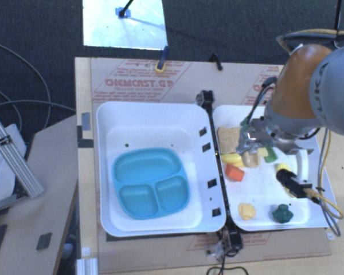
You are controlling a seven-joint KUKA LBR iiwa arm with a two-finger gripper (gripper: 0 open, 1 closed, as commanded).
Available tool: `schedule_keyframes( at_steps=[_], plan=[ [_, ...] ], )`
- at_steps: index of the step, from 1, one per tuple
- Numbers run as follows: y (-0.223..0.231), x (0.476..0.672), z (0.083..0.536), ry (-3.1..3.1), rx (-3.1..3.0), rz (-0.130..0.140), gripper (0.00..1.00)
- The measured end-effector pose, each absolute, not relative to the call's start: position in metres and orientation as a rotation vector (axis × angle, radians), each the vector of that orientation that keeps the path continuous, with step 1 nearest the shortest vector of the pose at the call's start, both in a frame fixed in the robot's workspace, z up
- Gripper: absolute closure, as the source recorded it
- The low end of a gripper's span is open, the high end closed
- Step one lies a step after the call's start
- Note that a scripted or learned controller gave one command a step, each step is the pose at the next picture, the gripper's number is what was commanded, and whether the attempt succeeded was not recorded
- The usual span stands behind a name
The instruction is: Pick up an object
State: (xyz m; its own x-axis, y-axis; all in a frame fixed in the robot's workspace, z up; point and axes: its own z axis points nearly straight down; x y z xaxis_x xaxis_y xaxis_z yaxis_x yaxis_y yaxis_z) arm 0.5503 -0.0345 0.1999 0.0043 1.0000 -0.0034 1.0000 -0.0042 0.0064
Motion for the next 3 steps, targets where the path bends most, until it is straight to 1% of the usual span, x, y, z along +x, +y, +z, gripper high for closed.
schedule_keyframes(
  at_steps=[1,2,3],
  plan=[
    [0.055,0.496,0.186,2.238,2.212,0.0,1.0],
    [-0.029,0.539,0.184,2.212,2.223,0.002,1.0],
    [-0.011,0.523,0.184,2.227,2.216,0.001,1.0]
  ],
)
